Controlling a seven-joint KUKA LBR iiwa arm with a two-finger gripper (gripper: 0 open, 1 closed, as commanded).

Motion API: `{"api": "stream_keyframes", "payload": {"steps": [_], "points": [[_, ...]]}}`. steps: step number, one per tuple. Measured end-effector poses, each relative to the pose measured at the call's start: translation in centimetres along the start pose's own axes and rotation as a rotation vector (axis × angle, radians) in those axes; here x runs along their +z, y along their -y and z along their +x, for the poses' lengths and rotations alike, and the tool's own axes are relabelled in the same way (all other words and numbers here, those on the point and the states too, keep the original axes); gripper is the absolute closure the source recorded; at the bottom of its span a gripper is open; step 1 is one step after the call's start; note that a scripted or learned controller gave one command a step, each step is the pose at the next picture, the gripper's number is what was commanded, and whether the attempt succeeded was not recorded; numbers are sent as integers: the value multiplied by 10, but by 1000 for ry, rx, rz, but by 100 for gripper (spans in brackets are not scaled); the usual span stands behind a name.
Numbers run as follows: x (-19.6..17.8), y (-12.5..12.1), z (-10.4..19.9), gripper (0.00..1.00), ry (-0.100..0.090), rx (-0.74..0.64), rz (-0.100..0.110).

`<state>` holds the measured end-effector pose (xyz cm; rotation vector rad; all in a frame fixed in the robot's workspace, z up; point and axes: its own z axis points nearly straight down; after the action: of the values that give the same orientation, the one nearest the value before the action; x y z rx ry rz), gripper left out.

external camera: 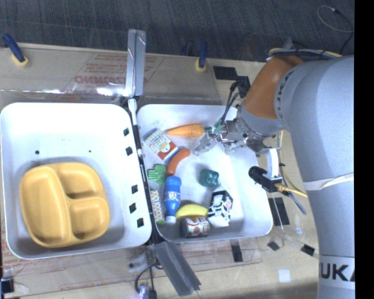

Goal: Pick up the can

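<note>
Along the near edge of the right-hand bin, close to its near left corner, the can lies on its side, touching a banana just behind it and sitting beside a black-and-white toy. A blue bottle stands just to the left of the banana. Toward the far edge of the same bin, the gripper hovers near a carrot, well apart from the can; nothing sits between its fingers, though whether they are spread or closed cannot be told from this angle. The left-hand bin holds a yellow divided tray. To do the step well, the arm would probably need to travel across to the near edge and come down directly over the can. Closing across the can's narrow width seems wisest, since the banana, the toy and the bin's wall crowd it closely and could be nudged or caught by mistake.
</note>
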<state>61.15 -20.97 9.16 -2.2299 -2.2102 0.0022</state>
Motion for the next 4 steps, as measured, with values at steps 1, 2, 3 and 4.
{"api": "stream_keyframes", "payload": {"steps": [1,2,3,4], "points": [[-27,47,16,0,-1,-129,0],[-37,47,17,100,-1,-134,1],[-37,47,17,0,0,-134,1],[0,-1,1,0,0,-132,-1]]}}
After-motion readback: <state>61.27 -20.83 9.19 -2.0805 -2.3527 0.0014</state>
